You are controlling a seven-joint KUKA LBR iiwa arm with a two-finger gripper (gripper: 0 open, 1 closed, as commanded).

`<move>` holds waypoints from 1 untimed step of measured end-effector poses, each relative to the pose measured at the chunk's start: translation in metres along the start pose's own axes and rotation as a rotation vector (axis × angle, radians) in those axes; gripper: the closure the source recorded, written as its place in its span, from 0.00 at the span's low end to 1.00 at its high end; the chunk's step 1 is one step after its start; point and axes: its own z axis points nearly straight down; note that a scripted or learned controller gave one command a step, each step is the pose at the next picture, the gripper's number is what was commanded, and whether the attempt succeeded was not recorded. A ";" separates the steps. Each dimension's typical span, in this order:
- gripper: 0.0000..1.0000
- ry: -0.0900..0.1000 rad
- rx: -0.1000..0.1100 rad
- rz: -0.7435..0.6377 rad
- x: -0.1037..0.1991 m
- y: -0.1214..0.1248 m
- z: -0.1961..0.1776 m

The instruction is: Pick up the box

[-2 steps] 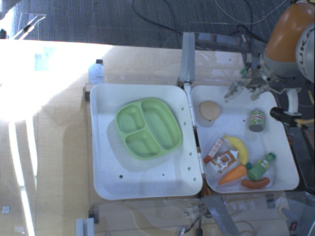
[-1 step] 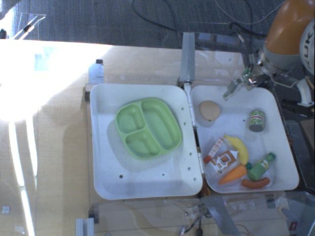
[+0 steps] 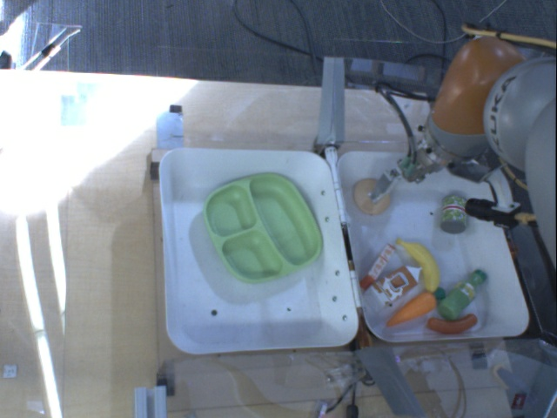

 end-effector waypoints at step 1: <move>0.00 -0.001 -0.004 0.070 0.037 -0.037 0.020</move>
